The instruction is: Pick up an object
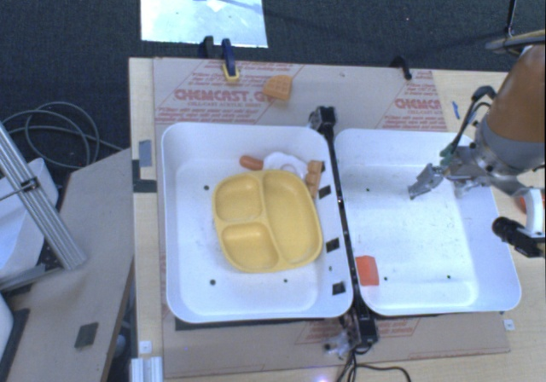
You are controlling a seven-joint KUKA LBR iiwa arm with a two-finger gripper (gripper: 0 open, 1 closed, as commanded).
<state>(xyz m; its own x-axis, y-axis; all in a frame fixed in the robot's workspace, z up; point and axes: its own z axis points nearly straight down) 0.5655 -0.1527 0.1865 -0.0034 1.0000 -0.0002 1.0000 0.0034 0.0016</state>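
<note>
Left bin (183, 227): yellow divided tray (266, 220), orange sausage piece (251, 163) and a small tan block (314, 174) at its far edge. Right bin (486, 286): orange block (366, 269) at the near-left corner. My gripper (424, 183) hangs over this bin's middle; whether its fingers are parted, I cannot tell. The block lies toward the bin's near-left from me, its long axis roughly upright in view.

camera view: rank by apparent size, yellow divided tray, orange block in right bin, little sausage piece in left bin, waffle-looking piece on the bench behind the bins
1. yellow divided tray, by far the largest
2. waffle-looking piece and orange block: look about alike, not ranking them
3. sausage piece, smallest, though partly hidden behind the tray's rim
</note>
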